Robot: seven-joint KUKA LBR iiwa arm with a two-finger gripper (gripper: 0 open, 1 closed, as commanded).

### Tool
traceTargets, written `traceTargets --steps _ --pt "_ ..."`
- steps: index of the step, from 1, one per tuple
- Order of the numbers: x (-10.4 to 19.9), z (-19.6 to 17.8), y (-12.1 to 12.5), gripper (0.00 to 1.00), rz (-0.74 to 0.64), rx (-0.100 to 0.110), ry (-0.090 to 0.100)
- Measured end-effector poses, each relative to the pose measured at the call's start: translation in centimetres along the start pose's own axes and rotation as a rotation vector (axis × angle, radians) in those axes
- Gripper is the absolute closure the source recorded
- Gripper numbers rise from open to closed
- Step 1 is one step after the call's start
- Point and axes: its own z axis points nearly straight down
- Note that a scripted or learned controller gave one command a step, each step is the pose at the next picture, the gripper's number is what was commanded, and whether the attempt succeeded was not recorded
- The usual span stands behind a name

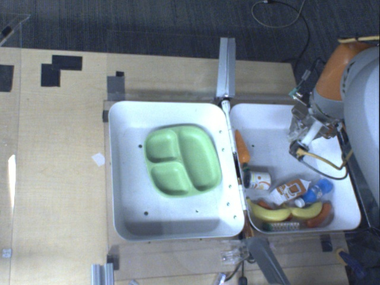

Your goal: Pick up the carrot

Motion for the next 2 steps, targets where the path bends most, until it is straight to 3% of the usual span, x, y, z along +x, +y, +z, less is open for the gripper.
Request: traceTargets --steps 1,2 --pt "0.7 -2.8 -4.3 1.0 -0.04 0.002 0.0" --pt "1.2 2.7 0.7 1.0 0.074 -0.002 0.002"
